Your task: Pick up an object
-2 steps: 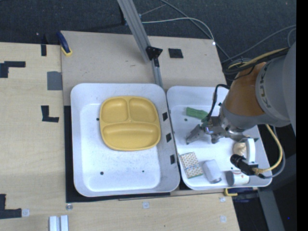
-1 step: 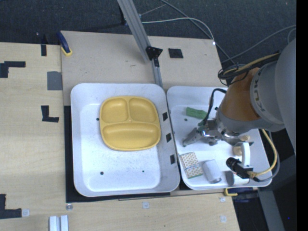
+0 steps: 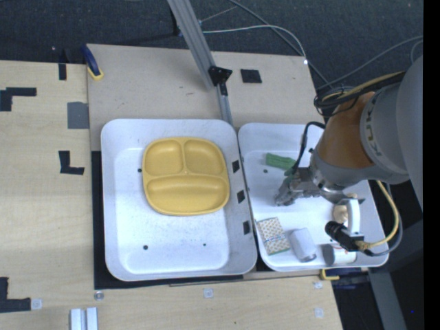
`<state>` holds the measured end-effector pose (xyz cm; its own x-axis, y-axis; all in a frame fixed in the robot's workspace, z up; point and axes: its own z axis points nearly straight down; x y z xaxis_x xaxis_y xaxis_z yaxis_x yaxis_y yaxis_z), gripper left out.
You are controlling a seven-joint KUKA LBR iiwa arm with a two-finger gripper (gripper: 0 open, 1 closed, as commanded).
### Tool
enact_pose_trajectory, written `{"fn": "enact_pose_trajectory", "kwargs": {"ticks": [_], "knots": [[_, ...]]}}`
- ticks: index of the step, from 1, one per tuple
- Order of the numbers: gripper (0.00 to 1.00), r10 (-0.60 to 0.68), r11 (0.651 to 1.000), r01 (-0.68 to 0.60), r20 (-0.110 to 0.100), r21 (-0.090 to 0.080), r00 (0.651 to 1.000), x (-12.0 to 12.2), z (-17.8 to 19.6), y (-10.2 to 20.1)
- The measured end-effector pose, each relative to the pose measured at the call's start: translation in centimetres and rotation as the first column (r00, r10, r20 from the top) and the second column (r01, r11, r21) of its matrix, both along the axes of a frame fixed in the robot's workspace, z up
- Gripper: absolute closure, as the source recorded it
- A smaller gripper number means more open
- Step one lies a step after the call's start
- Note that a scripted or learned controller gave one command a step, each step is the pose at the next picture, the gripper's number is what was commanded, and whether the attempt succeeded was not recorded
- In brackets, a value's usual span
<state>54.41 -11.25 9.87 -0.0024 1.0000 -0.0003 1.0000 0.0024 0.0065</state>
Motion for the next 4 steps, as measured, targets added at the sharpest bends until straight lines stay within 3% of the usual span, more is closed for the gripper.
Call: {"fn": "enact_pose_trajectory", "kwargs": {"ticks": [2,4], "knots": [[1.00,-0.001,1.000,0.001,-0.003,0.000,1.000,-0.5,10.5,-0.8],[1.00,0.004,1.000,-0.004,-0.008,0.002,1.000,2.2,11.1,10.1]]}}
